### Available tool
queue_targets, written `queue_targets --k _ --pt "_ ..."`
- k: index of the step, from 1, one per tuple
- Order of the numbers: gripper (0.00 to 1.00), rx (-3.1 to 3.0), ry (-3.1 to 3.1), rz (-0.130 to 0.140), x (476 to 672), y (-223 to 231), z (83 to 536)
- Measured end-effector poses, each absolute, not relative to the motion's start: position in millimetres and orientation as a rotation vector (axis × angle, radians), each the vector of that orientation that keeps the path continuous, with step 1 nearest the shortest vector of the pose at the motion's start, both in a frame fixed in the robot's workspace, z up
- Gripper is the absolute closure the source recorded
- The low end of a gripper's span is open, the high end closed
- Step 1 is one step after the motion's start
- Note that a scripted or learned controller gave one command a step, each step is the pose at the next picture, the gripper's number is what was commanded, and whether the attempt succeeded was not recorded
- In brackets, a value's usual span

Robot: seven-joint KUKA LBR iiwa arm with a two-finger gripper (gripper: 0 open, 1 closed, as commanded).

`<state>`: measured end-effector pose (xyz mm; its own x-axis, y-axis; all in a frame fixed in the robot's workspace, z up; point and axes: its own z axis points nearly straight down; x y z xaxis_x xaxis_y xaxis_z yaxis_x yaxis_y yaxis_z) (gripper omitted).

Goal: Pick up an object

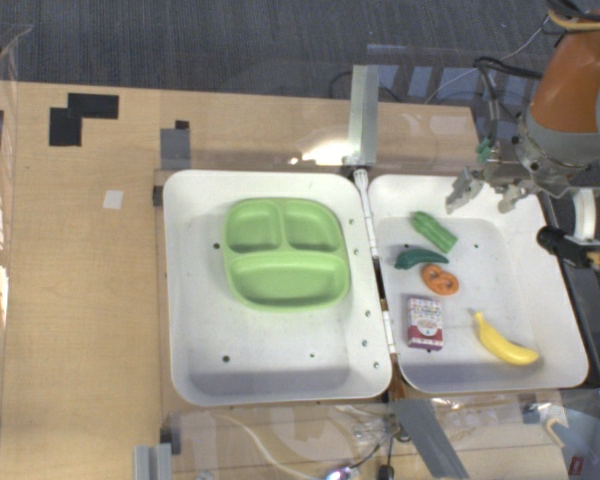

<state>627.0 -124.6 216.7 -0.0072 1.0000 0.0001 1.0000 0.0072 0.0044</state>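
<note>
In the right bin (540, 298) lie a light green cucumber (434, 232), a dark green pepper-like piece (418, 259), an orange round fruit (441, 280), a red and white packet (425, 323) and a yellow banana (504, 341). My gripper (484, 194) hangs above the bin's far edge, up and to the right of the cucumber. Its fingers are spread apart with nothing between them.
The left bin (195, 298) holds a green divided plate (285, 252). A metal post (364, 118) stands behind the seam between the bins. The arm with its orange band (575, 78) fills the upper right. Wooden bench lies to the left.
</note>
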Motion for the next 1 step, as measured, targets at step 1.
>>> queue_targets --k 1 --pt "0.00 1.991 2.422 0.007 628.7 -117.1 97.2"
